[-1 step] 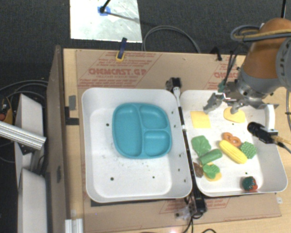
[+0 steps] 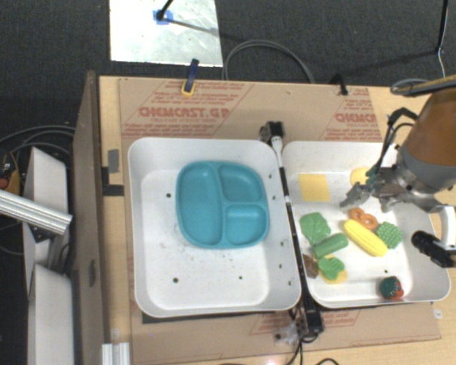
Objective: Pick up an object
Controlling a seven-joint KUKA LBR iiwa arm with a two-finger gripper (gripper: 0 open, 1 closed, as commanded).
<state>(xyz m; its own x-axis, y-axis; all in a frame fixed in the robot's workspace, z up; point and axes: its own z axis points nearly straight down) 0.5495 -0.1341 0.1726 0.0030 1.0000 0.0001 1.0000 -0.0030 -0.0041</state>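
- I saw the toys in the right bin (image 2: 433, 284): corn (image 2: 365, 238), pretzel (image 2: 362, 219), cheese (image 2: 314, 188), green pieces (image 2: 323, 238), strawberry (image 2: 391, 287).
- My gripper (image 2: 372, 191) hung just above the pretzel; I couldn't tell its opening or whether it held anything.
- The left bin (image 2: 156, 280) held a blue plate (image 2: 221, 204).

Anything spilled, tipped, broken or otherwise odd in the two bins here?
Nothing stands out. The blue divided plate lies flat in the left bin. The toy foods, among them a corn cob and a yellow square, lie loosely inside the right bin, none over its rim. The gripper hangs above them.
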